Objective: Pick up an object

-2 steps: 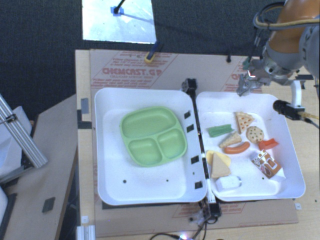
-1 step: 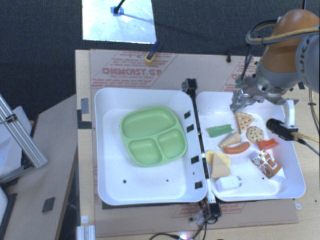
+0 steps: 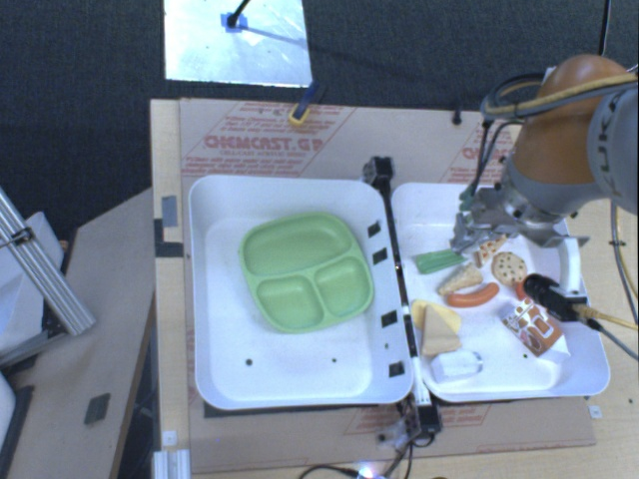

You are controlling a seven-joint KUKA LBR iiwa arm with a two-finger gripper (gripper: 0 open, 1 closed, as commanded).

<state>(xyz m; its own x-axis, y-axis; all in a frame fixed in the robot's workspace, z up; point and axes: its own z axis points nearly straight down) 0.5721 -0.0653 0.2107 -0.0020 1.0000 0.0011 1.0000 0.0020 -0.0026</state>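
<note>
Gripper (image 3: 469, 230), grip state unreadable, hung low in the right bin (image 3: 589, 372) over the green piece (image 3: 436, 261); reach step, needed final descent.

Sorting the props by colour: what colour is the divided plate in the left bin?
Light green, seen clearly in the camera view: the divided plate lies in the left bin.

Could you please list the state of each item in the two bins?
Green tray: upright, compartments bare, in left bin.
Green strip: flat, right bin.
Cookie: flat.
Sausage: lying on its side.
Cheese wedge: lying flat.
Gripper: lowered over right bin.
</note>
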